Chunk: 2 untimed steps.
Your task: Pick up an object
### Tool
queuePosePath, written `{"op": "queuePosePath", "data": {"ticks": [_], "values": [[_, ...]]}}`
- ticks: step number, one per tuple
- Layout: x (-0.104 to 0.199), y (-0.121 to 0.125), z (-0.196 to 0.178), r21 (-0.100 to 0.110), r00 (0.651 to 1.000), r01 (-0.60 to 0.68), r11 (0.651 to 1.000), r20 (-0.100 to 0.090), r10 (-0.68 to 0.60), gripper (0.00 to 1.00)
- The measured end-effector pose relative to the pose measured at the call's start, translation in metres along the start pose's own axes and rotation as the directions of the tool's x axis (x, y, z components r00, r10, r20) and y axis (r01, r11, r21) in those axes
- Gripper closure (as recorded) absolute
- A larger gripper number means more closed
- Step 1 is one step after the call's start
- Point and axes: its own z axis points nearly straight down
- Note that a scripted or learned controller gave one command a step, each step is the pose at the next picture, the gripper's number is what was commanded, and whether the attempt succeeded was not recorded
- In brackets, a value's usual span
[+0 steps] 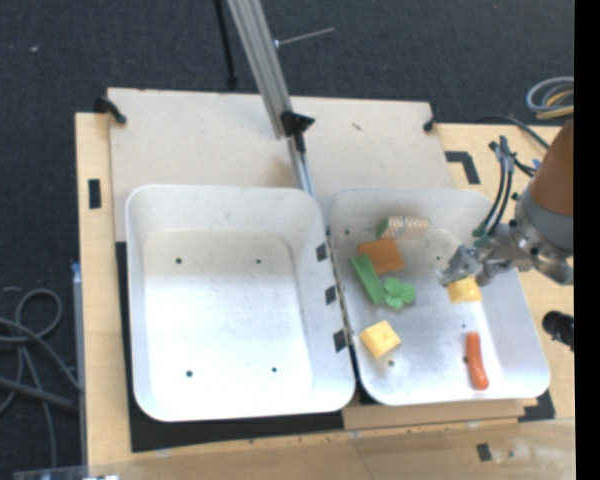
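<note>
Two shallow white plastic bins sit side by side on the pale wooden tabletop (95, 298); the left bin (140, 218) has only bare speckled floor showing, while the right bin (525, 353) holds all the small objects. The grey arm with its orange band (552, 183) reaches in from the right, and its end effector (460, 268) hangs low over the right half of the right bin, just above and touching or nearly touching a small yellow block (465, 290) that lies directly on its near side. Whether the end effector is spread or closed cannot be told from this slant, and nothing is plainly seen clamped in it. Toward the near right corner of the same bin lies a slim orange-red carrot-shaped piece (475, 360), well apart from the yellow block. Near the bin's left wall, close to the near edge, rests a pale yellow cheese-like wedge with holes (380, 339). Farther back sits a cluster: a bright green elongated toy (382, 285) lying at a slant, an orange-brown block (385, 256) touching its far end, and a small beige ribbed piece (408, 226) just beyond that. A slanted aluminium rail (260, 53) rises from the far side, between the bins.
</note>
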Motion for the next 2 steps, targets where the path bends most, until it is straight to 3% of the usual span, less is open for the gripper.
{"op": "queuePosePath", "data": {"ticks": [1, 2], "values": [[-0.001, 0.002, -0.038, 0.002, 1.000, 0.001, 1.000, 0.000, -0.001, 1.00], [0.050, 0.012, -0.029, 0.007, 1.000, 0.002, 1.000, -0.003, -0.002, 1.00]]}}
